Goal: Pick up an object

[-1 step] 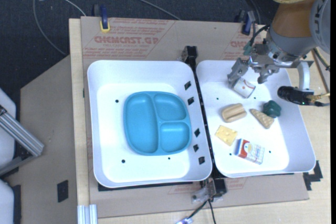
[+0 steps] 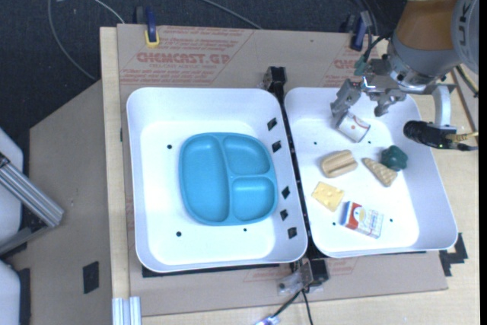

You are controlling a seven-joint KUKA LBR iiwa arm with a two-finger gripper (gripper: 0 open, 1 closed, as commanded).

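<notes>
I am looking down on a cardboard-topped bench (image 2: 228,49) bearing two white bins side by side. The left bin (image 2: 144,164) holds a smooth blue divided plate (image 2: 227,178). In the right bin (image 2: 426,202) lie a tan bread roll (image 2: 338,163), a holed yellow cheese wedge (image 2: 329,195), a pale crusty wedge (image 2: 380,170), a dark green lump (image 2: 394,157) and a flat printed packet (image 2: 361,219). The gripper (image 2: 351,118) hangs over the bin's far end with a small white block (image 2: 354,127) between its spread fingers, so the grasp looks in hand. I judge the next move needs a straight, steady lift.
</notes>
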